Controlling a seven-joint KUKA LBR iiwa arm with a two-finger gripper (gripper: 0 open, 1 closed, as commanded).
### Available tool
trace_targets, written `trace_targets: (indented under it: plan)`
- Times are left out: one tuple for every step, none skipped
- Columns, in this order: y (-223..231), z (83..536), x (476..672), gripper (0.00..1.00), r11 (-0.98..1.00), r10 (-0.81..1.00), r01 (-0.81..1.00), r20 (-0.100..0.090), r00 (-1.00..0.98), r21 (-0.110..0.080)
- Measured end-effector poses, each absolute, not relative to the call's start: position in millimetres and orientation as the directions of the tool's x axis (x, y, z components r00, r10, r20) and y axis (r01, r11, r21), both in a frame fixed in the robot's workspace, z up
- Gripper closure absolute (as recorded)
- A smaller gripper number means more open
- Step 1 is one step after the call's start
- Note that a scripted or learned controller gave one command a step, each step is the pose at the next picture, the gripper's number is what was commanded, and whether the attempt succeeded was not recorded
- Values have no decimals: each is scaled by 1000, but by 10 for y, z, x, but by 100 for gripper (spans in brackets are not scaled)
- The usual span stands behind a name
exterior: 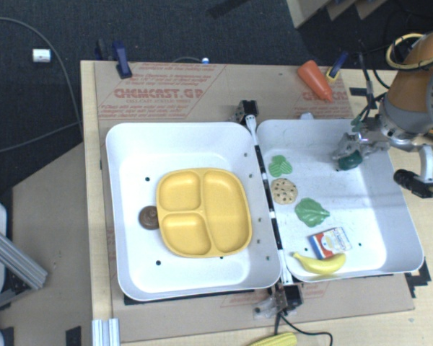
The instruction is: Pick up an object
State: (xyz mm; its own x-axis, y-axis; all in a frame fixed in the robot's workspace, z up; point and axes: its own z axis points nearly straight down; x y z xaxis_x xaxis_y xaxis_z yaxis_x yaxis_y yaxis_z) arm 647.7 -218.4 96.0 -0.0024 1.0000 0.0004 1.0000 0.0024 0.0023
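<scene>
The grey arm's two-finger gripper [351, 152] is low over the upper part of the right-hand shallow white bin [390, 215], with a small dark-green object [349, 161] directly at its tips. Whether that green piece is pinched or merely lies under the gripper cannot be told from this slant, nor can the state of the gripper itself.

The other candidates all lie from about 7 to 9 o'clock of the gripper, towards the bin's left wall and near end:

- a green leaf-shaped flat toy [279, 166], at roughly 9 o'clock, near the divider between the bins;
- a round tan biscuit with dark chips [283, 189], at about 8 o'clock, just below the leaf;
- a second, larger green leafy piece [312, 212], at about 7 o'clock and the nearest of these;
- a small red, white and blue carton [328, 241] and a yellow plastic banana [320, 264], further along at 7 o'clock; the banana's long axis runs nearly left to right along the bin's near edge.

If the dark-green piece is the target, the move is probably a straight lift; any other choice means travelling left and towards the near rim. The yellow three-compartment plate [202, 213] in the left bin [130, 150], with a brown round disc [149, 217] at its 9 o'clock, lies well apart.
</scene>
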Motion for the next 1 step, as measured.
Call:
trace_targets:
  plan:
    - [-1420, 850, 6670, 100, 2, 1000, 1000, 2, -2, 0]
